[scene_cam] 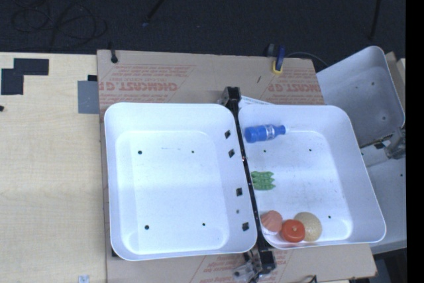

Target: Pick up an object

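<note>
Well, I found the blue bottle (264,133) lying at the far end of the right bin (344,162), beyond the green piece (262,180); I couldn't tell the gripper's state.

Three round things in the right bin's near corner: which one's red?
The middle one, the red round piece, sits between the pinkish one and the pale tan one.
</note>
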`<state>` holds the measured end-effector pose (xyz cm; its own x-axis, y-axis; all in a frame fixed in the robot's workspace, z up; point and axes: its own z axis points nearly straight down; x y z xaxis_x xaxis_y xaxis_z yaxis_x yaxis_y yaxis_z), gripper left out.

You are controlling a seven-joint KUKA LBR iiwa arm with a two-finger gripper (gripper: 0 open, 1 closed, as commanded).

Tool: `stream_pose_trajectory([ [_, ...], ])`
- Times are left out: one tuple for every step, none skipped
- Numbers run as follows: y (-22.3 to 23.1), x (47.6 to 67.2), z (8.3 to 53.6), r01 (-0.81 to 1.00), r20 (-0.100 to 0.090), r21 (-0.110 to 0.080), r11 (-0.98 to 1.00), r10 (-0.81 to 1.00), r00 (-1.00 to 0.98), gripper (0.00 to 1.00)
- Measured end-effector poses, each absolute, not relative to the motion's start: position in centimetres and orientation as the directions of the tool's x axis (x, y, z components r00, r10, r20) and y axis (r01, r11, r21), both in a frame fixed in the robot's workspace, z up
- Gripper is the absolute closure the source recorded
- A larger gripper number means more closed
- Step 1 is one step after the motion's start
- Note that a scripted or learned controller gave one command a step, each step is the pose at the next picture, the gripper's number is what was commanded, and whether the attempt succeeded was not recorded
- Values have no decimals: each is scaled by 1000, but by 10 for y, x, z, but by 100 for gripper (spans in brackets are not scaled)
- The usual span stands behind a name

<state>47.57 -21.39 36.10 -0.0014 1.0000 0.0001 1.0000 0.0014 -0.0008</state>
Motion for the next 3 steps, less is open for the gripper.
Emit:
stream_pose_trajectory([
  [-214,476,363,1000,0,-1,1,1000,-1,100],
  [-213,476,333,1000,1,-4,-1,1000,1,100],
  [-214,476,367,1000,-1,1,1,1000,-1,100],
])
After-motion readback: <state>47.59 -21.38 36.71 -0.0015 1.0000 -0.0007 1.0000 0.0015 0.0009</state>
